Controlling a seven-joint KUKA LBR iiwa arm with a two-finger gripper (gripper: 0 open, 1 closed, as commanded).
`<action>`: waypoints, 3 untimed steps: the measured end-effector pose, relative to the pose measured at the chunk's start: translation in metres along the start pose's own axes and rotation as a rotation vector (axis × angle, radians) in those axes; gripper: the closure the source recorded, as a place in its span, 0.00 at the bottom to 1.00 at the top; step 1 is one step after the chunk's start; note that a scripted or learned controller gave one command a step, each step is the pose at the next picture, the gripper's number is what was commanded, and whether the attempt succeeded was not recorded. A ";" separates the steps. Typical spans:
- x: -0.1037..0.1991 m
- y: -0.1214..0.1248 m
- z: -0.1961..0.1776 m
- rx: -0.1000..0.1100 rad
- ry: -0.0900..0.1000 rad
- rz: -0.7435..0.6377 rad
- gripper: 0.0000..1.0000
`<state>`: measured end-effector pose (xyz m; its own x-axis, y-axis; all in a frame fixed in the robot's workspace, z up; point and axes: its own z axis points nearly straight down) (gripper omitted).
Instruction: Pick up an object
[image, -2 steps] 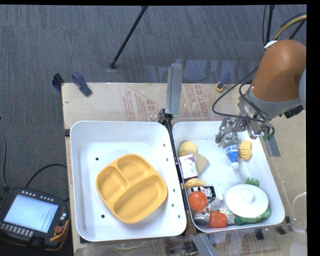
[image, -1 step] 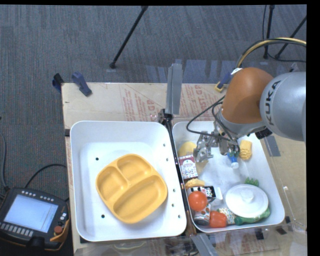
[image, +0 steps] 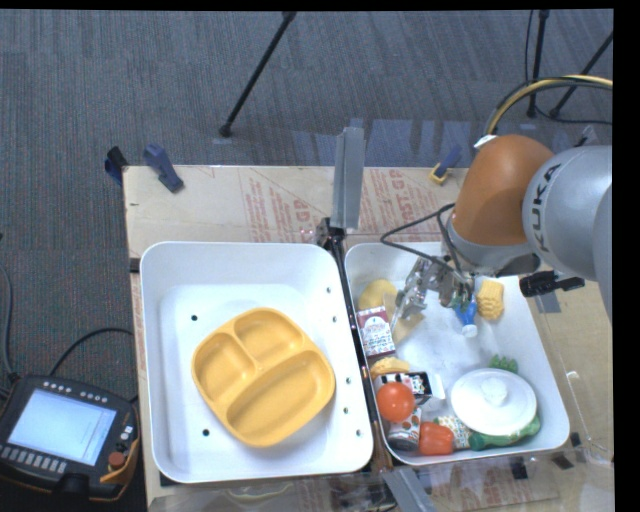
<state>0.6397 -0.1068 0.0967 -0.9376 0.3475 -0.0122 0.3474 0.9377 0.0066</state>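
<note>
From the fixed camera above the surface (image: 230, 205) we see two shallow white bins side by side. The left bin (image: 170, 270) carries a yellow divided plate (image: 262, 374) with three compartments, lying flat near its middle. The right bin (image: 545, 365) is where the loose objects sit. Along its left wall we make out a pale yellowish rounded piece (image: 377, 294) at the top, below it a small dark red carton (image: 375, 331), then a small black-and-white packet (image: 420, 383), a red tomato-like ball (image: 395, 401) and a red pepper-like toy (image: 436, 438) near the front edge. A white round lid or bowl (image: 493, 399) sits at the front right on top of something green (image: 505, 364), and a yellow corn-like piece (image: 490, 298) lies near the back right beside a small blue-and-white item (image: 468, 320). The grey arm (image: 565, 215) with its orange band (image: 503, 190) reaches in from the right, and its claw (image: 420, 297) hangs over the back of the right bin, between the pale rounded piece and the corn-like piece. Its metal fingers (image: 410, 299) appear spread apart, with nothing visible between them, and we cannot tell whether they touch the bin floor.
</note>
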 end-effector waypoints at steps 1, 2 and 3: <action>0.010 -0.096 -0.032 0.004 0.013 -0.315 1.00; -0.003 -0.105 0.012 0.006 0.017 0.043 1.00; -0.004 -0.104 0.010 0.005 0.017 0.042 0.00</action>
<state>0.6072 -0.2058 0.0857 -0.9223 0.3865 0.0047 0.3865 0.9223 0.0014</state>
